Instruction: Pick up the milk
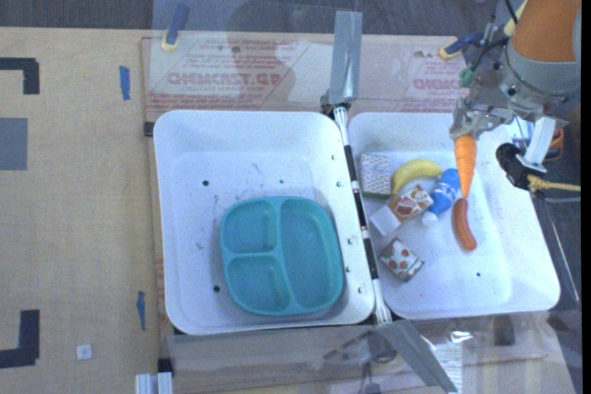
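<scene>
Gripper (473, 126), upper right of frame, holds a tapered orange carrot (464, 163) hanging point-down between its fingers above the right bin (526, 277). The milk (412, 201), a small boxy printed carton, lies mid-bin, touching a curved yellow banana (416, 171) and a blue bottle (443, 194), sausage (464, 225) near. A smooth teal compartment tray (278, 256) fills the left bin (180, 198).

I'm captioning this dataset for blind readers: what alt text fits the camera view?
A grey arm's gripper hangs over the right white bin with an orange carrot at its tip, above a small milk carton, yellow banana, blue bottle and sausage. The left white bin holds a teal divided tray.
</scene>
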